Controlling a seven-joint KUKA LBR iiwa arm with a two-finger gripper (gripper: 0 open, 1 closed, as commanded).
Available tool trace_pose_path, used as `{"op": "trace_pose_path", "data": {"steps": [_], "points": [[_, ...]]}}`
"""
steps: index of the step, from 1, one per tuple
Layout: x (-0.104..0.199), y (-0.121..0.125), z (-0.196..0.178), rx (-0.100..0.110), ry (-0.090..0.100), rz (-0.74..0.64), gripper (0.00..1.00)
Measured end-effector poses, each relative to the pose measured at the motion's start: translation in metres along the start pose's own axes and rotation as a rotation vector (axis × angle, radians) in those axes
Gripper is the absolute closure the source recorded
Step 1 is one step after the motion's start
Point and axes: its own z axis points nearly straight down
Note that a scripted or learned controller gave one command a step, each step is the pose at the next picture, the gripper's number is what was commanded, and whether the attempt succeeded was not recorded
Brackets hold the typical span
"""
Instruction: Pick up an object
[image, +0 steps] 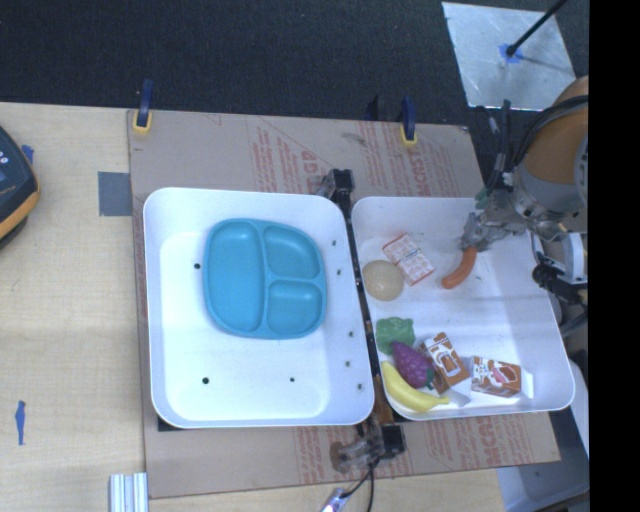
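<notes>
1. Roughly, the gripper (478, 238) sat over the right bin (545, 310), near its far edge, just at the upper end of an orange sausage-like toy (459, 271).
2. Jaws state: could not tell, tips blurred against the toy; contact with it also unclear.
3. Judgement: to do the pick well, the jaws should straddle the sausage across its narrow width, come down level, and close before lifting; a grip on the very end would likely let it swing or slip.
4. Near the sausage lay a small red-and-white packet (409, 258) and a beige ball (382, 280), close enough to get nudged.
5. The bin's near edge held a banana (410, 392), purple grapes (411, 362), a green piece (394, 331) and two cartons (472, 370).
6. The left bin (175, 330) carried a blue divided plate (265, 278); both bins sat on cardboard (250, 150) clamped to the wooden worktop (60, 330).
</notes>
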Motion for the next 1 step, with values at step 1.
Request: {"op": "trace_pose_path", "data": {"steps": [1], "points": [[0.0740, -0.0015, -0.0345, 0.003, 0.002, -0.001, 1.00]]}}
